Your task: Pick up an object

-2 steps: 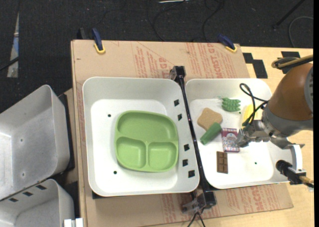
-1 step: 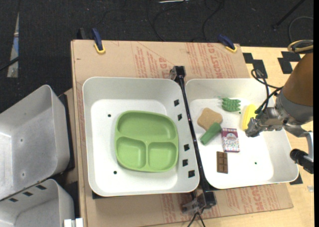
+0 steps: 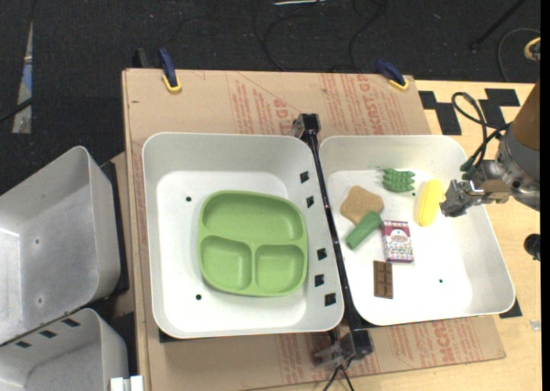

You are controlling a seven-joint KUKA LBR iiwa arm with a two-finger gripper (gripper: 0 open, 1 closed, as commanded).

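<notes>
The gripper (image 3: 454,200) hangs low over the right bin (image 3: 481,295), close beside the yellow corn cob (image 3: 427,201), which lies upright-ish in the picture near the bin's right-centre. Whether the claw is released or clenched cannot be told from this angle; the tip is small and dark against the white floor, and nothing can be seen caught in it.

The candidates are bunched. Left of the cob sits a green leafy toy (image 3: 398,179), below that a tan bread slice (image 3: 361,202) touching a green pickle (image 3: 363,230), then a pink card box (image 3: 397,241) and a brown chocolate bar (image 3: 383,279) further toward the front. The left bin holds a green divided plate (image 3: 253,243).

The risk, as it looks from here: the tip seems offset to the cob's right side rather than centred over it, so a descent could land one side on the cob and shove or roll it away instead of straddling it. The cob's rounded, smooth body would likely squirt out of an off-centre pinch. Drift further right and the bin wall becomes a collision hazard.
</notes>
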